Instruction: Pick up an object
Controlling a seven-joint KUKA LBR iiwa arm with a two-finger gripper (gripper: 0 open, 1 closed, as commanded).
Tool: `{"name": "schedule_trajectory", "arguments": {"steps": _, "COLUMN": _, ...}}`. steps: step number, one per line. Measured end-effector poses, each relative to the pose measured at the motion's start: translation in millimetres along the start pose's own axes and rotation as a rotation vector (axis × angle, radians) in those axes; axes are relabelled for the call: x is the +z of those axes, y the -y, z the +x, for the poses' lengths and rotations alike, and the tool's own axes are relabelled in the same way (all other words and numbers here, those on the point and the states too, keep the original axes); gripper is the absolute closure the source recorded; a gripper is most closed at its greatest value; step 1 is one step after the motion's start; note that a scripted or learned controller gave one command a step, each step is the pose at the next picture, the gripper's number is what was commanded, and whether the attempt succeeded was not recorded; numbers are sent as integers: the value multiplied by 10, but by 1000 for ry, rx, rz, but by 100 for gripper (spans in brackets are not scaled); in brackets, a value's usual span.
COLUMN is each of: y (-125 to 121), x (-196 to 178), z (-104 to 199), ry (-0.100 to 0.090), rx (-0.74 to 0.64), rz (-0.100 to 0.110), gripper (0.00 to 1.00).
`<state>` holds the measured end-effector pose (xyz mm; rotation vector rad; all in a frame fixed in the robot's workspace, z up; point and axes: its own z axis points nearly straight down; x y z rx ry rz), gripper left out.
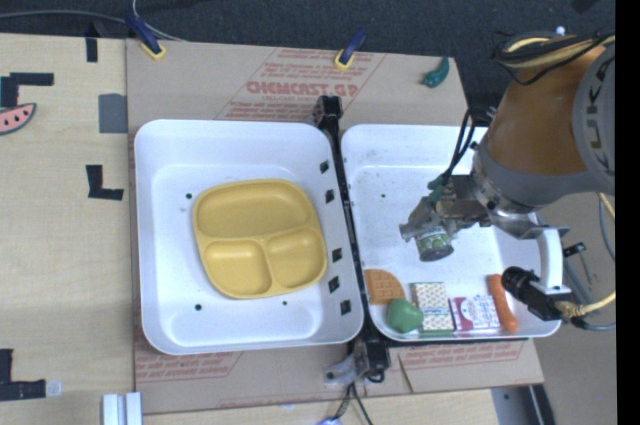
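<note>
Over the right bin (372, 156), the gripper (436, 235) sits clamped on a small round can (436, 246), which shows between its fingers clear of the other items. Along that bin's near edge lie a biscuit (383, 285), a green lump (404, 315), a patterned packet (431, 305), a pink packet (474, 313) and an orange carrot (502, 302), while the left bin (160, 213) holds a yellow divided plate (260, 237). Red print on the cardboard (200, 83) beyond the bins seems to read "CHEMCAST GP"; the packets' writing is too small to read.
</note>
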<state>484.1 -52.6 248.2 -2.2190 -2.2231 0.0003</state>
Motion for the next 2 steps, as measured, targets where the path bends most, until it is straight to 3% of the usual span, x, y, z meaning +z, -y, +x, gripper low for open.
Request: {"name": "schedule_trajectory", "arguments": {"steps": 2, "y": -105, "x": -153, "z": 165, "ry": 0, "rx": 0, "rz": 1, "gripper": 100}}
